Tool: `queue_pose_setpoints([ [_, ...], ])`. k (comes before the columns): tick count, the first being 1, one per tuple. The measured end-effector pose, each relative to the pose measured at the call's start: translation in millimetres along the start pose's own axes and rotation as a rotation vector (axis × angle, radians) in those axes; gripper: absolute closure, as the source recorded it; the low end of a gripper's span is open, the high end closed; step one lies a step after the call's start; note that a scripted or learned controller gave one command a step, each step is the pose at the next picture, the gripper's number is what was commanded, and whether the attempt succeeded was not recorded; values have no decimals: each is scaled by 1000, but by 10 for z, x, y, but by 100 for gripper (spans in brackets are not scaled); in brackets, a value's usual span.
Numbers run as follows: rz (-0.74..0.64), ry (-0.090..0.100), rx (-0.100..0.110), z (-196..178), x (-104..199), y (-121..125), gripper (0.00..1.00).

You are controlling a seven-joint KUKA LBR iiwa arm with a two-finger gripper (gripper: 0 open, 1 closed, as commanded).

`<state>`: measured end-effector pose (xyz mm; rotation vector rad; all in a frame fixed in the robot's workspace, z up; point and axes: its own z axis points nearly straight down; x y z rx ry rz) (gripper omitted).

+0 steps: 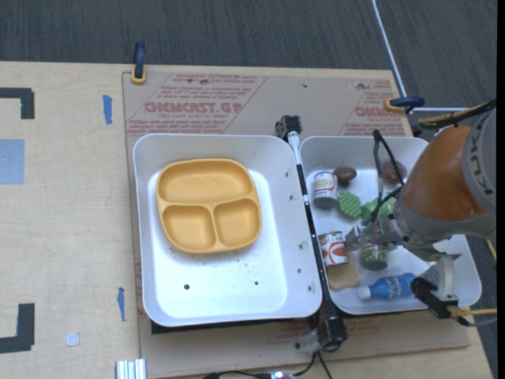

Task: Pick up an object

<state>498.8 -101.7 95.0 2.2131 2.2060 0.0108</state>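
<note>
While the arm (pixel 446 184) leans in from the right of the frame, its gripper (pixel 371 239) sits low in the right bin (pixel 465 287) among the small items; whether it is apart or together cannot be told. Just beside it lie a red-labelled can (pixel 334 248) and a blue bottle (pixel 388 287). At left-centre, the left bin (pixel 213 298) holds a yellow divided plate (pixel 208 204).

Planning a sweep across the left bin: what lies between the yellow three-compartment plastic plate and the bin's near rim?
Camera view: bare white bin floor with a few dark specks, below the yellow plate.
</note>
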Motion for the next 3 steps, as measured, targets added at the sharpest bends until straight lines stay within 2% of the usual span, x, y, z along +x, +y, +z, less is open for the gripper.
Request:
queue_pose_setpoints([
  [1,-2,3,-1,-101,14,14,100],
  [2,-5,7,15,-906,625,-147,100],
  [3,-5,8,15,-1005,1316,233,100],
])
